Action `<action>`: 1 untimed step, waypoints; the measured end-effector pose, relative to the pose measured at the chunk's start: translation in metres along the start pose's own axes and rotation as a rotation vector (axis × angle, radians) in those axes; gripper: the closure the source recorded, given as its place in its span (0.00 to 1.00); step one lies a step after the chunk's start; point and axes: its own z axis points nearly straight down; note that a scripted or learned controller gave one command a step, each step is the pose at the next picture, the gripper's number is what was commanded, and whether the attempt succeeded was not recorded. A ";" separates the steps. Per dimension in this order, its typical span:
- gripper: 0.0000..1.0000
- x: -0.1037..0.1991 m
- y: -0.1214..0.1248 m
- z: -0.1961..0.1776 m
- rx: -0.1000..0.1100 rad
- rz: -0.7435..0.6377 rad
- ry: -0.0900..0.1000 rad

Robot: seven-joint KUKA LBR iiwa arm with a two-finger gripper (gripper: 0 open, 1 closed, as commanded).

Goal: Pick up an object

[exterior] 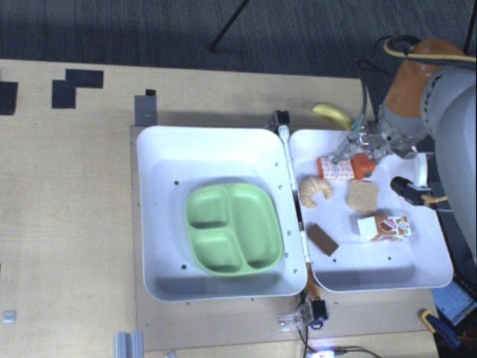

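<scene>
My gripper (363, 146) hangs over the back of the right bin (428, 271), reaching in from the right. Directly below it lies a red-orange object (363, 165), with a red-and-white packet (335, 168) touching it on the left. A slice of toast (362, 196) sits just in front of these. Near the bin's left wall lies a croissant (316, 189), and a brown chocolate bar (322, 239) lies in front of it. A white and orange packet (384, 227) rests toward the right.
The left bin (160, 200) holds a green divided plate (232, 227). A yellow banana (332, 114) lies on the bench just behind the right bin. Black blocks (74, 86) sit on the bench at far left.
</scene>
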 end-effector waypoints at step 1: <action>1.00 0.000 0.003 -0.014 -0.009 -0.007 -0.004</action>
